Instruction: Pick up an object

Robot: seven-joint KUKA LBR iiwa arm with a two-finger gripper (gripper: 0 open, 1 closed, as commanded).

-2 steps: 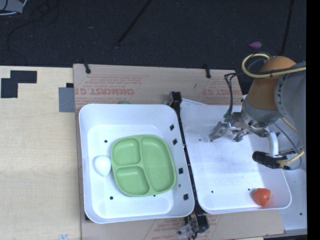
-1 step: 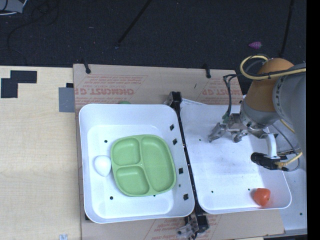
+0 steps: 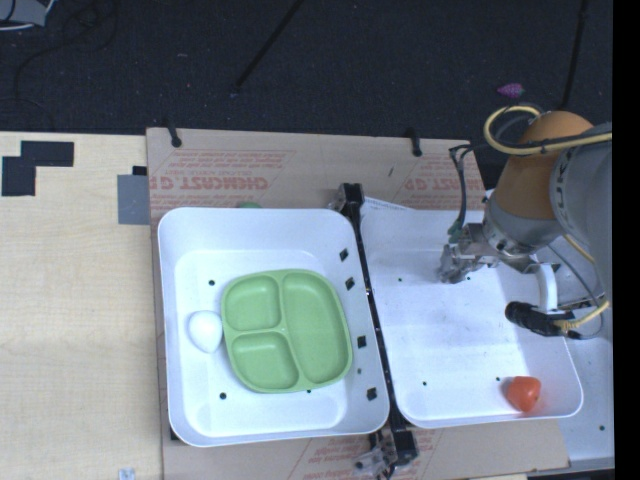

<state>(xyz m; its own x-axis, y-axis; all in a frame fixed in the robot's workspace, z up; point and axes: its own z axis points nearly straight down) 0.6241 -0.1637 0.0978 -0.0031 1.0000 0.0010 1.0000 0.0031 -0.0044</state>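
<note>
In the right bin: my hand (image 3: 457, 265) low over the floor near the back wall.
Hand state: I cannot tell, too small and blurred.
Nearest target: orange-red object (image 3: 522, 393), toward the front corner from my hand, well apart.
Farther: white egg-like object (image 3: 205, 330) beside green tray (image 3: 285, 330), across the divider.

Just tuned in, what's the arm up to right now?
The arm's claw is low over the upper part of the right bin, with nothing visibly in it. An orange-red object lies in that bin's near right corner. In the left bin, a green divided plate sits beside a white egg-shaped object.
</note>
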